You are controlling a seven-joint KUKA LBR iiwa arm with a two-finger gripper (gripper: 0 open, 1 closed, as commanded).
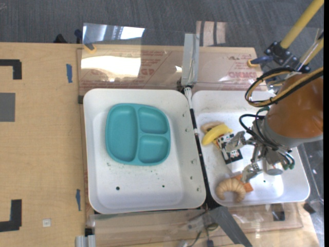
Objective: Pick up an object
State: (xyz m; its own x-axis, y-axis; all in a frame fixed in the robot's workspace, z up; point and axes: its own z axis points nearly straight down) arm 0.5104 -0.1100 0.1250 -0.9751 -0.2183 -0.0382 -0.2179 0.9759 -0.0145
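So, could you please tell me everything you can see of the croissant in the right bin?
The croissant is a tan, golden-brown crescent with ridged segments and a matte, baked-looking surface; real or toy, I cannot tell. It lies flat on the floor of the right bin, near the front edge, its curve arching upward and its tips pointing toward the front. A small orange piece sits against its right end. The hand hangs just above and right of it; whether they touch is unclear.

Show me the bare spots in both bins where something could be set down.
Left bin: white floor below the teal plate and a strip along its left. Right bin: bare upper floor above the banana; crowded lower down, where croissant, small box and pincer bunch together.
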